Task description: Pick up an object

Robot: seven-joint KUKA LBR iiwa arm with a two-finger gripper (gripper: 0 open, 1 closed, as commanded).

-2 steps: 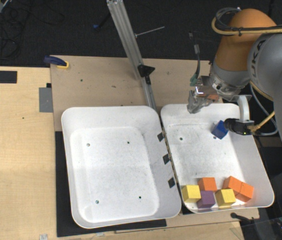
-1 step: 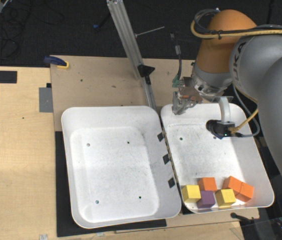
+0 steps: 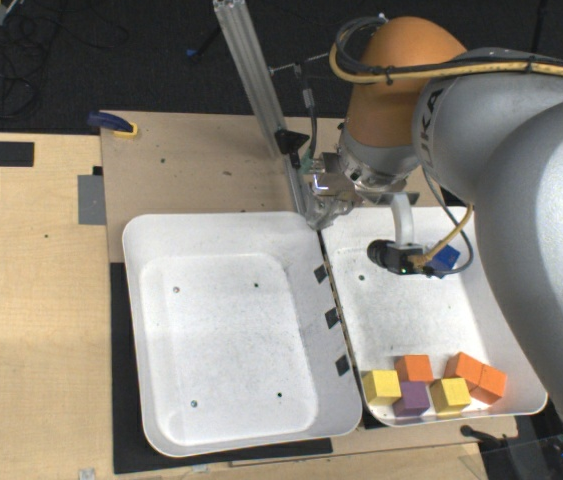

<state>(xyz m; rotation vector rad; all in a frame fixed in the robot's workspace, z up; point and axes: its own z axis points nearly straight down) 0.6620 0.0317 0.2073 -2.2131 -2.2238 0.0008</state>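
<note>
Nothing is picked yet, as far as can be judged: the gripper (image 3: 323,206) hangs over the far end of the divide between the left bin (image 3: 221,338) and the right bin (image 3: 401,318), carrying no visible object. Whether it stands wide or narrow I cannot tell, since the wrist crowds that spot. The candidates lie well apart from it, huddled in the right bin's near corner: a yellow block (image 3: 382,385), an orange block (image 3: 414,367), a purple block (image 3: 413,399), a second yellow block (image 3: 451,395) and another orange piece (image 3: 478,378) (perhaps two pressed together). A small blue thing (image 3: 445,258) near the wrist may be a block, partly covered. Reaching, closing and lifting are all left.
</note>
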